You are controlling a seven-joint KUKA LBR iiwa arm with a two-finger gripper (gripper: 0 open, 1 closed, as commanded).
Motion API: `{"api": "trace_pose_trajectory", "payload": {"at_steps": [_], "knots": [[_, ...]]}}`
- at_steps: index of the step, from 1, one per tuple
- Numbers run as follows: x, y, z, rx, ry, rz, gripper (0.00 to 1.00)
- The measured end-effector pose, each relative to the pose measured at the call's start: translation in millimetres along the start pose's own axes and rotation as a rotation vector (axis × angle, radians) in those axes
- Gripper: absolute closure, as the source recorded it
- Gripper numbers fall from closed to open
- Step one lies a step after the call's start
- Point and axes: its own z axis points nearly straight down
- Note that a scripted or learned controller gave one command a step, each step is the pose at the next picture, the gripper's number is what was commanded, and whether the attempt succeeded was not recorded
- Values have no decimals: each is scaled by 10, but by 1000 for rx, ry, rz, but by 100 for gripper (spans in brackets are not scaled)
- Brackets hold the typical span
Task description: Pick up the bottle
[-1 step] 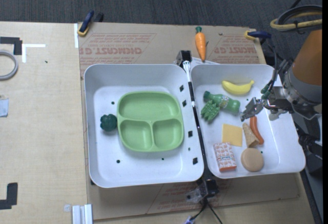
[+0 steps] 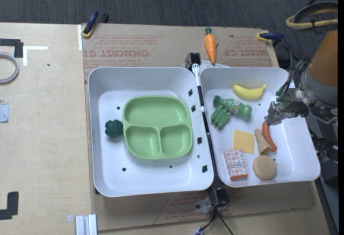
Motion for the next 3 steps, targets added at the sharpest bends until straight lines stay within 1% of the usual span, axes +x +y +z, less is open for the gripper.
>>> {"api": "trace_pose_trajectory", "payload": {"at_steps": [1, 2, 3], "knots": [[777, -171, 553, 0, 0, 114, 100], [127, -169, -217, -1, 0, 194, 100], [1129, -172, 230, 0, 0, -57, 100]]}}
